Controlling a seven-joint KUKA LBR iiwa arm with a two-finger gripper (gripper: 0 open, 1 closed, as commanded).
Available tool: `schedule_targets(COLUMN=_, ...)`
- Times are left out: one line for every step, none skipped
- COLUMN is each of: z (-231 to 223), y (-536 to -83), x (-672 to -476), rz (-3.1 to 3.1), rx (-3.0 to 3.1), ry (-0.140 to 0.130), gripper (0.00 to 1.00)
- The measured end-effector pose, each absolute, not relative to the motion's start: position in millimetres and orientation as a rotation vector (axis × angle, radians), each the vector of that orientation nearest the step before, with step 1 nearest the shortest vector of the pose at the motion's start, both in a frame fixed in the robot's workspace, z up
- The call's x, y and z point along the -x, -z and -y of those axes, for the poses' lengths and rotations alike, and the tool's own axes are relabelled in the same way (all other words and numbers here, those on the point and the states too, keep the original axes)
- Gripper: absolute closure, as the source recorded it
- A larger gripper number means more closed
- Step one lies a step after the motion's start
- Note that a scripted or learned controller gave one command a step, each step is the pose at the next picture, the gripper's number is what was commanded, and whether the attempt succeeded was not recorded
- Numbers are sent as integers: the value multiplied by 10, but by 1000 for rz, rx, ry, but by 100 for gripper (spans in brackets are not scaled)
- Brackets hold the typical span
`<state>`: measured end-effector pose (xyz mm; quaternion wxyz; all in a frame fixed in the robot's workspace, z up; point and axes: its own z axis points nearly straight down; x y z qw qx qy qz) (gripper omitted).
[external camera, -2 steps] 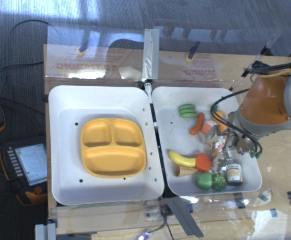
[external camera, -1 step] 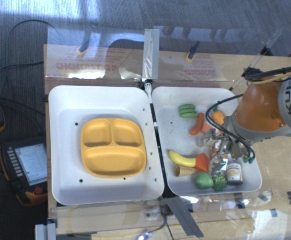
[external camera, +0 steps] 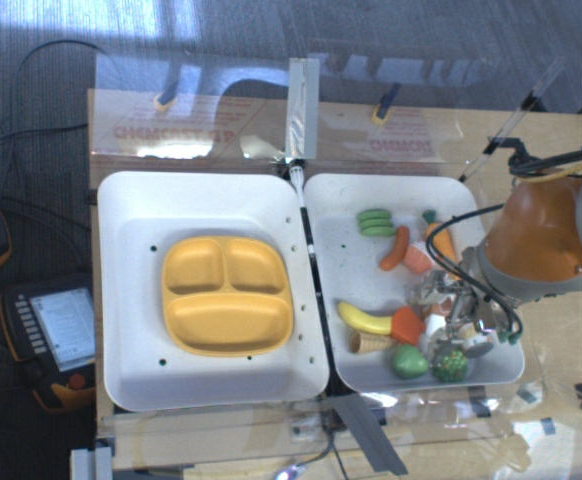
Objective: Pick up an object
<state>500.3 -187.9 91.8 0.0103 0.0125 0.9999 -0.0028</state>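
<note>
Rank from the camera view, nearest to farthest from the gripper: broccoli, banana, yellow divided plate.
1. broccoli, just below the gripper, right bin's front.
2. banana, to its left, right bin's middle.
3. yellow divided plate, left bin.

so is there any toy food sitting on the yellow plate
No, the yellow plate in the left bin has bare compartments; the banana and other toy food lie in the right bin.

Arm (external camera: pixel 536 233) reaching from right, pincer (external camera: pixel 458 318) lowered, pointing down
</note>
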Motion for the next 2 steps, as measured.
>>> schedule_targets(z=1733, y=-917, x=-5048, rz=-3123, rx=88, ry=18, gripper=0)
schedule_targets(z=1515, y=-905, x=-5713, rz=-3120, rx=-211, ry=5, gripper=0)
